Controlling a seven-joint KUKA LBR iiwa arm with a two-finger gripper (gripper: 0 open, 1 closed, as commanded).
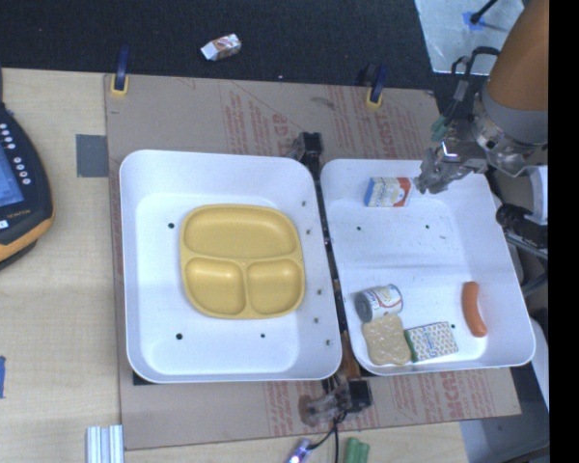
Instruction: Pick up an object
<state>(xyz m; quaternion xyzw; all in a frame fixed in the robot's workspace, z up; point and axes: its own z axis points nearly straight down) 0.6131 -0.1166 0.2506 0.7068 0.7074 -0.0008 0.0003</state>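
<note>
- At the upper right of the frame we see the gripper (432,181) over the far edge of the right bin (434,249); we cannot tell how its jaws stand.
- Just left of it lies a small carton (387,192), apart from the tip.
- Along the bin's lower edge we count a can (378,302), a tan slab (386,340), a green packet (432,340) and a sausage (474,309).
- The left bin (154,258) holds a yellow divided plate (242,259).
</note>
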